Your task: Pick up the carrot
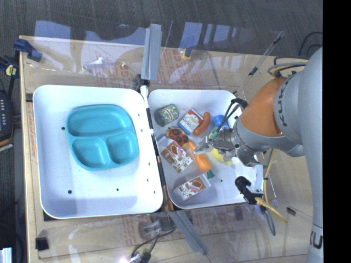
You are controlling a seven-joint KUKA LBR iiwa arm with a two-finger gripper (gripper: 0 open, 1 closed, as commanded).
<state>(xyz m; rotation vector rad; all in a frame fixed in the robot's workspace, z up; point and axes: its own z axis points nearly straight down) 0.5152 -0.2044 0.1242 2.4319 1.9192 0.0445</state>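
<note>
The carrot point(199, 159) is a short orange piece lying in the middle of the right bin point(230, 100), with its thin end pointing up-left toward a dark red toy. My gripper point(211, 143) hangs low over the bin just to the carrot's upper right, close to it. The view does not show whether the two touch. The grey arm with its orange band point(262, 116) reaches in from the right and hides the bin's right side.
Around the carrot lie a green can point(166, 114), a red-and-white packet point(190, 121), a sausage point(202, 123), a blue piece point(218, 119), a yellow piece point(219, 155) and two brown cartons point(176, 155) point(191, 187). The left bin point(44, 147) holds a teal divided tray point(103, 135).
</note>
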